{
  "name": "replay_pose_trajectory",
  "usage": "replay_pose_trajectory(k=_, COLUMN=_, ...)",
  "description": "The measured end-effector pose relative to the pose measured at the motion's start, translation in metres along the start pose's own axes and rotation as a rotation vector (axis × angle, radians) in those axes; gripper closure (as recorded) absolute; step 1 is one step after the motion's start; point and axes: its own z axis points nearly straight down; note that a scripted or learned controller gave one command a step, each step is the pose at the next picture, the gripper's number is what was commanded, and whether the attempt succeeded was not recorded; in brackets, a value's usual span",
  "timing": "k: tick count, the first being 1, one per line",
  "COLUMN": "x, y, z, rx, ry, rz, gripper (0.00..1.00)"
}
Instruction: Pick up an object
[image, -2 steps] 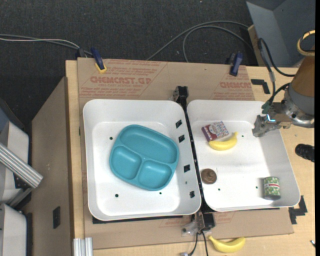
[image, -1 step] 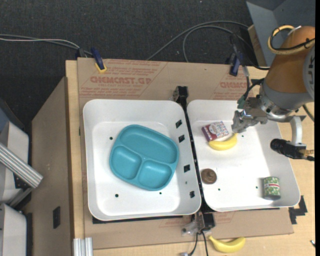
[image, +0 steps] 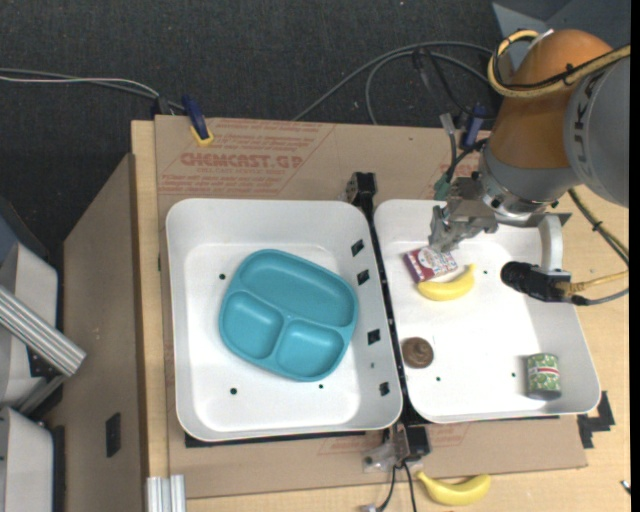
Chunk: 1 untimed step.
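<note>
In the right bin (image: 500, 400) lie a small red and white packet (image: 428, 265), a yellow banana (image: 447, 288) just in front of it, a brown round disc (image: 417, 351) and a small green and white can (image: 542, 375). My gripper (image: 447, 237) hangs over the back of this bin, its tip right at the packet's far right edge. The packet lies flat on the bin floor, touching the banana. A teal divided plate (image: 288, 314) fills the middle of the left bin (image: 200, 400).
A second banana (image: 462, 488) lies on the cardboard in front of the bins. Black clips (image: 361, 187) sit along the seam between the bins. Cables run behind the bench, and a blue and yellow clamp (image: 196, 119) holds the cardboard's back edge.
</note>
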Motion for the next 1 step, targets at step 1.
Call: replay_pose_trajectory(k=1, x=0.0574, y=0.0181, z=0.0079, rx=0.001, ry=-0.001, rz=0.002, gripper=1.0)
